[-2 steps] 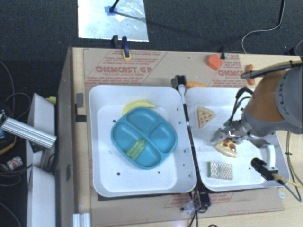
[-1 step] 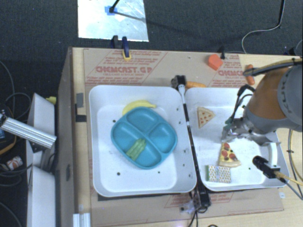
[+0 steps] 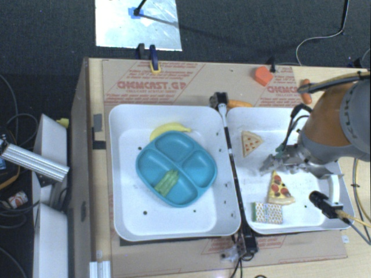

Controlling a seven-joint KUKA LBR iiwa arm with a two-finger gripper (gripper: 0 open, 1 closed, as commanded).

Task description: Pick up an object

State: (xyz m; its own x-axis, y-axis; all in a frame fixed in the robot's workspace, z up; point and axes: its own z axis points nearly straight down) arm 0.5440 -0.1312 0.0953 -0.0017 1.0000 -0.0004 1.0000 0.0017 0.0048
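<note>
White bins sit side by side on the bench; we see the left bin and the right bin split by a dark divider. Left bin holds a blue sectioned plate with a green piece in its near compartment, and a yellow banana just beyond the plate's far edge. Right bin holds three things: a pizza slice toward the far left, a second pizza slice in the middle, and a patterned flat packet near the front-left corner. Arm comes in from the right, over the right bin. Gripper hangs low between the two slices, just beyond the middle one. We can't tell if its tips are apart or together, and we see nothing between them. An orange block sits on the bench beyond the right bin; an orange carrot-like thing lies at the bin's far rim.
</note>
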